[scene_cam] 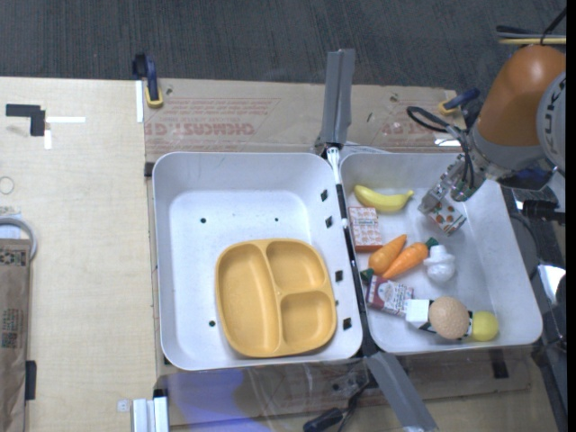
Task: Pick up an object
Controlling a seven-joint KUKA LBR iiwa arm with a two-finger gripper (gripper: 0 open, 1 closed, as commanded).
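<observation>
Yellow divided plate (274, 295) fills the left bin (180, 187); toy foods crowd the right bin (504, 268); claw (445, 207) state unclear.

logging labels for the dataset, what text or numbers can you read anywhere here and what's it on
"CHEMC..." in red, printed upside down, rest unclear: on the cardboard sheet behind the bins.
Small red carton in the right bin: print too small to read.
Red-labelled bottle: label blurred.
Paper bag at the left edge: print unreadable.

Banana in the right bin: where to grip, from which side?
Grip the banana at its middle, coming from above, fingers across its short width. It lies flat, long axis left-right, with bare floor behind it and a box near its front, so top-down looks safest. The gripper is to its right.
</observation>
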